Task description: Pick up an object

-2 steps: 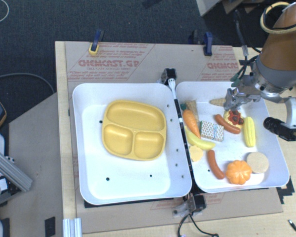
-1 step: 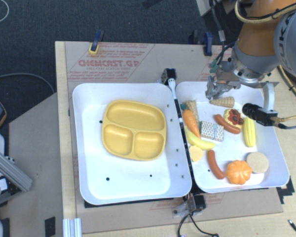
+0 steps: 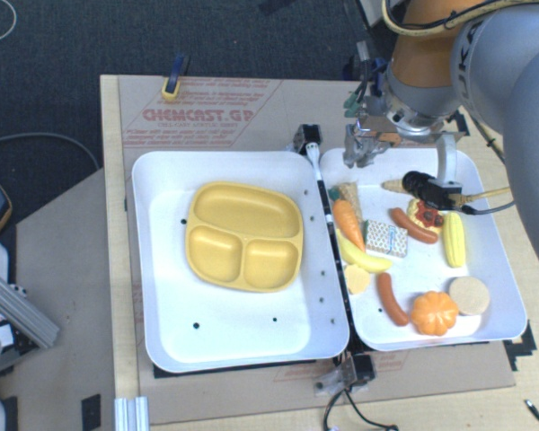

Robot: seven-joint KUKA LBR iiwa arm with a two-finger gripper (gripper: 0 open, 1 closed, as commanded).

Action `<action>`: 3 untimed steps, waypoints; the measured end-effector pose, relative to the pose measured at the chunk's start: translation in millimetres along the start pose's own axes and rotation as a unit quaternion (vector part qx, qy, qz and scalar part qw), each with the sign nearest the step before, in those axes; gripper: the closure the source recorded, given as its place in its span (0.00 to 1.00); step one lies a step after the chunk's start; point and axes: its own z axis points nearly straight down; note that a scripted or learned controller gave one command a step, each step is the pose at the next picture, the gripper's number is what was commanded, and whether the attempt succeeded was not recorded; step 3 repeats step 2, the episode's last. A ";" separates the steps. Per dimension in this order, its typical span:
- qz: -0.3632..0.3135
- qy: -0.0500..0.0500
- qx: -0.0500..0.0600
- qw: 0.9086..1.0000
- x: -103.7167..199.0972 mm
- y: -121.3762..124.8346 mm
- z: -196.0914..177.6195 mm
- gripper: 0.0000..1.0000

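My gripper (image 3: 363, 153) hangs over the far left corner of the right bin (image 3: 498, 241), open with nothing between its fingers. Just in front of it lie an orange carrot (image 3: 346, 218), a yellow banana (image 3: 359, 256) and a blue-and-white checkered block (image 3: 385, 238). Further right are a red sausage (image 3: 414, 226), a red pizza piece (image 3: 425, 211) and a yellow corn cob (image 3: 453, 239). Along the near side sit a second sausage (image 3: 393, 298), an orange pumpkin (image 3: 433, 313) and a round beige biscuit (image 3: 470, 294).
The left bin (image 3: 162, 268) holds a yellow divided plate (image 3: 244, 236). A black clamp (image 3: 306, 137) sits at the far end of the rim shared by the two bins. A pale cone (image 3: 393, 186) lies near the right bin's far wall.
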 end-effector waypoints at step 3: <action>0.002 0.000 0.004 1.000 22.7 9.0 2.9 1.00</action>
